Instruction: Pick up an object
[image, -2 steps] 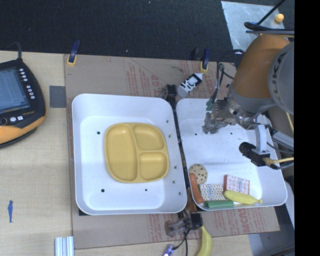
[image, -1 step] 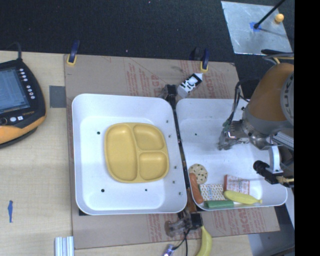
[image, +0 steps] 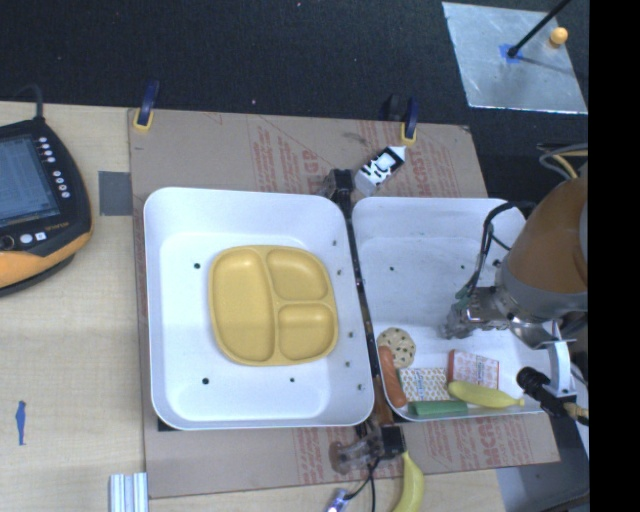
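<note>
The right bin (image: 420, 240) holds a heap of small items along its near edge: a round cookie (image: 397, 346), an orange carrot-like stick (image: 390, 375), a patterned packet (image: 425, 383), a red-and-white packet (image: 472, 369), a yellow banana (image: 483, 395) and a green bar (image: 437, 408). My gripper (image: 464, 322) hangs low at the bin's right side, just above and right of the heap, beneath the grey and orange wrist (image: 545, 250). Nothing shows between its tips.
The left bin (image: 170, 300) carries a yellow divided plate (image: 272, 303). A teach pendant (image: 35, 205) lies at the far left of the bench. Another banana (image: 408, 485) rests outside the bins at the near edge. Clamps and a black-and-white tag (image: 381, 166) sit behind the bins.
</note>
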